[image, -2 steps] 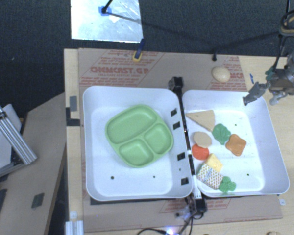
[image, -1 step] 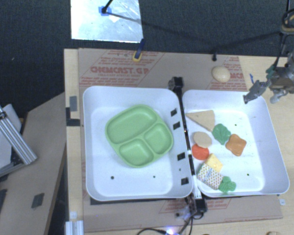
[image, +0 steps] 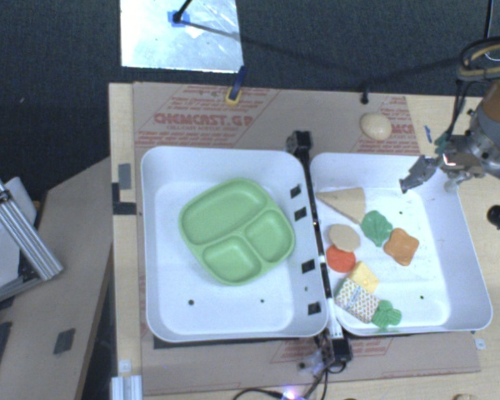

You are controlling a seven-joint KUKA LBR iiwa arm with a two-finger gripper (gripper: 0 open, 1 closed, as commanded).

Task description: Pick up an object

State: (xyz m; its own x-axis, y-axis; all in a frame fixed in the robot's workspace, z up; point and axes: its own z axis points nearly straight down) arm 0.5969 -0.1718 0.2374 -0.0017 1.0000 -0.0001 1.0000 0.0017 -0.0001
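I see the gripper at the right of the frame, hovering over the upper right corner of the right bin, and I cannot tell how it stands. Nothing I can see is in it. The pickable things lie in the left half of that bin: a tan wedge, a green piece, an orange piece, a red disc (partly under a beige one). The left bin holds a green divided plate.

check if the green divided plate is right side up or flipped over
Right side up: the green divided plate in the left bin shows its three hollow compartments facing up.
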